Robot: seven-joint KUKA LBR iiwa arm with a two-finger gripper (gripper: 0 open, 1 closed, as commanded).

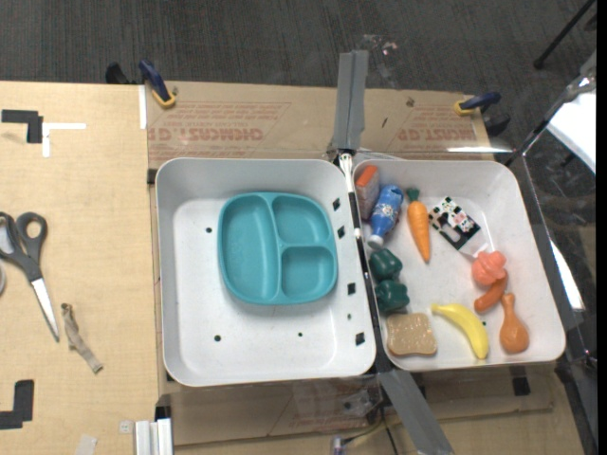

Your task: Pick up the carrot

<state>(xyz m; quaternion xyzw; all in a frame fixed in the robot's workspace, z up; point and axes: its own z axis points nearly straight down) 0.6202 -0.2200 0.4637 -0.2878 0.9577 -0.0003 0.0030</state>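
My target, the carrot [418, 227], lies flat in the right bin [531, 254] at about eleven o'clock from the bin's middle — green tuft toward twelve, tapered orange tip toward six. Of my gripper I cannot tell whether it is spread or pressed together.

What worries me most is crowding. The blue bottle [385, 210] lies just beside the carrot at nine o'clock, and the black-and-white spotted toy [452, 222] is near at three o'clock, so a wide approach could bump either one and knock the carrot askew. I judge that closing across the thick upper part, along the nine-to-three line, gives the best chance; closing near the tip risks the taper squirting out, since the surface looks like smooth, hard plastic. Colour is another trap — the orange chicken leg [512, 327] at five o'clock, the sausage-like orange piece [490, 295] and the pinkish lump [488, 266] are all close in hue.

Elsewhere in the bin: two dark green knobbly vegetables [387, 279] at eight o'clock, a speckled bread slice [412, 335] at seven, and a glossy curved banana [465, 326] at six. The left bin [180, 282] holds a matte teal divided plate [278, 247] with rounded corners. Scissors [31, 263] rest on the counter [76, 207] far off at nine o'clock.
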